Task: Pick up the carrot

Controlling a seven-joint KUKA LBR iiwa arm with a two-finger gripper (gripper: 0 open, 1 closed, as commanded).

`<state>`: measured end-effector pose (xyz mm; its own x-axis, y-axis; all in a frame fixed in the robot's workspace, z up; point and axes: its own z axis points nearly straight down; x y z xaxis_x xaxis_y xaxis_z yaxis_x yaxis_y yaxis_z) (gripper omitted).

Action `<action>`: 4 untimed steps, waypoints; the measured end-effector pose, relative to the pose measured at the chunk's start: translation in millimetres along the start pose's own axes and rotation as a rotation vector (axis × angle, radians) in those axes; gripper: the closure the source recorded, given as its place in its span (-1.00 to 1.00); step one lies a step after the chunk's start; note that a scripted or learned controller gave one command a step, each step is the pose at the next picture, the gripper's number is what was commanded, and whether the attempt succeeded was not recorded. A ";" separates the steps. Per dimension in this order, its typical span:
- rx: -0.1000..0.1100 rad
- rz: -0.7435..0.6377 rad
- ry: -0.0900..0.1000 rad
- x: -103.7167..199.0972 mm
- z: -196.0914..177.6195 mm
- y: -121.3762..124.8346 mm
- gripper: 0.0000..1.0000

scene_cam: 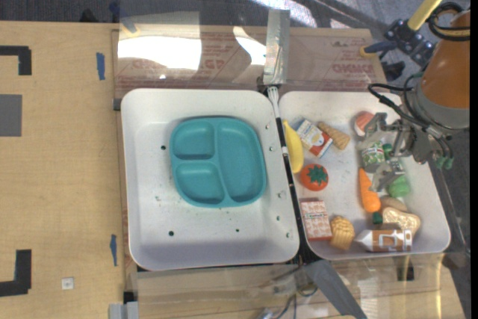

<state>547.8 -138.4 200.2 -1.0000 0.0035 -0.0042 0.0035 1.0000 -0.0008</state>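
I count two shallow white bins: left bin [142, 183] holds one teal divided plastic tray [219, 160], right bin [441, 224] crowded. One small orange carrot [367, 192] right-centre there, gripper [388, 160] just above it. Can't tell jaw state, clutter hides it. Green toy [399, 187] and tan bread piece [401, 220] hem carrot; one red tomato [315, 176] further left.
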 end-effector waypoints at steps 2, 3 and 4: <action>0.001 -0.017 -0.009 22.1 93.8 -10.3 1.00; 0.002 -0.440 -0.006 50.2 -14.1 -3.4 1.00; -0.001 -0.072 0.001 53.4 102.1 3.4 1.00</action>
<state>494.9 -134.9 97.9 -0.9976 -0.0685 -0.0030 -0.0685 0.9977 -0.0004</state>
